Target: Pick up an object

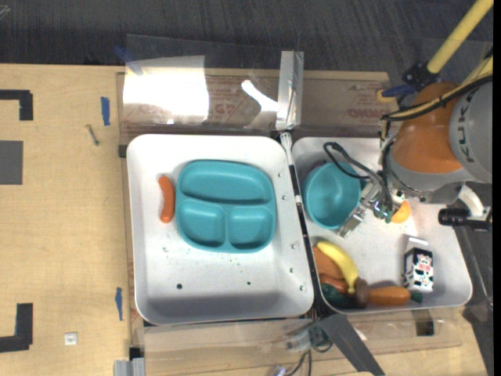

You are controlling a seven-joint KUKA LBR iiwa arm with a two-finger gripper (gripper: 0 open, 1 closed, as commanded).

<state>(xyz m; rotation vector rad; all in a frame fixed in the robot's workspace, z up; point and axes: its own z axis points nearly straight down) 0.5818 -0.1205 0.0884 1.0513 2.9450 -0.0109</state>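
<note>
Bench (55, 210) first, since it is the biggest thing before you: a tan board carrying two white bins side by side, and your work lies in the right bin (450, 288), where the arm (438, 131) reaches in with its orange band above the wrist. The left bin (149, 288) holds a teal divided tray (227, 204) with a small orange sausage-shaped toy (166, 198) lying just beside its left edge; leave those alone, they are well apart from the pincer. In the right bin a teal bowl (329, 194) sits at the upper left, and the pincer (356, 219) hangs at its lower right rim, close enough that you cannot tell whether it touches. Nothing is visibly between its tips, and you cannot tell from this view whether it is spread or closed, so treat nothing as grasped. The bowl looks the nearest candidate: judge it best taken by the rim, one finger inside and one outside. Below lie a banana (338, 262), a carrot-like piece (387, 294) and a small white carton (419, 269), crowded along the front wall. Print on the carton is too small to read; the arm bears part of the lettering "KUK".
</note>
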